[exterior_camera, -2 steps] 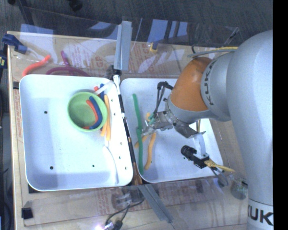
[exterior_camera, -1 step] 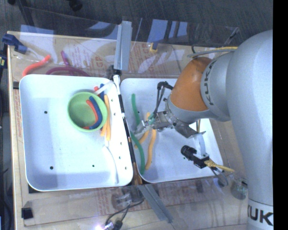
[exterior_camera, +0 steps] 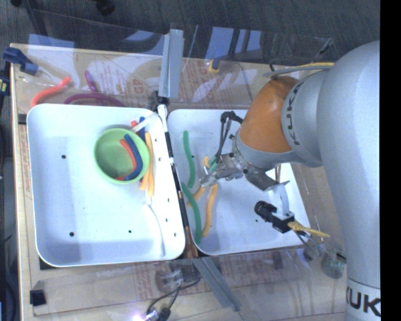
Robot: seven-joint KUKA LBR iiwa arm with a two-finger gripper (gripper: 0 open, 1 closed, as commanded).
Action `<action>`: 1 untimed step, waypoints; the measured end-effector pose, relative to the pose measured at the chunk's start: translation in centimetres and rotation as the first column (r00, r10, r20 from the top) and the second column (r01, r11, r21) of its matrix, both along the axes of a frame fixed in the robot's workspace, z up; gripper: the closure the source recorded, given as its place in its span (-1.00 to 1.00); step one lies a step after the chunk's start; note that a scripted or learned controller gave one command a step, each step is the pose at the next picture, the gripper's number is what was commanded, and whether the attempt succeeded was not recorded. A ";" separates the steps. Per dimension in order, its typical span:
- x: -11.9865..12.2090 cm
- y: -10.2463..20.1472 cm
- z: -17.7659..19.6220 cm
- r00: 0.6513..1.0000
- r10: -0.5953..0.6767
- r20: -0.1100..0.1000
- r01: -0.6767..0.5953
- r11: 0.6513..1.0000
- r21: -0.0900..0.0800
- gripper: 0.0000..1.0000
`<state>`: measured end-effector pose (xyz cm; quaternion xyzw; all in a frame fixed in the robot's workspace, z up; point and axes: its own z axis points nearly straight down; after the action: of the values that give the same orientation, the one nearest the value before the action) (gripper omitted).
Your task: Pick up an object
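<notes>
The pick looks only partly done: the grey arm with the orange band reaches in over the right shallow white bin (exterior_camera: 254,243), and its gripper (exterior_camera: 212,172) is down near the bin's left side, close to the floor, yet nothing can be seen lifted clear. Whether the gripper is wide, narrow or closed around something cannot be told, since the wrist body covers much of it and the thin metal parts blur into the objects beneath. The likely target is the cluster right under it: a long, thin, bendy green strip (exterior_camera: 192,202) that runs along the bin's left wall, and a slim orange stick (exterior_camera: 210,209) lying just beside it, both apparently resting on the bin floor. They are narrow, flexible-looking plastic pieces, touching or nearly so, which I judge makes a clean grasp of one alone awkward. Grasping securely and raising it is what remains. In the left shallow white bin (exterior_camera: 60,206) sits a round green plastic bowl (exterior_camera: 117,154) with coloured curved pieces inside, untouched and well apart from the gripper.
</notes>
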<state>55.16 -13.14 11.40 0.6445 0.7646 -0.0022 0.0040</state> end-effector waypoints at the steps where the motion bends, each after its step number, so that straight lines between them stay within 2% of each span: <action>1: 0.0 0.0 0.0 1.000 0.000 0.000 0.000 1.000 0.000 -1.00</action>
<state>55.17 -13.14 11.40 0.6444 0.7646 -0.0021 0.0042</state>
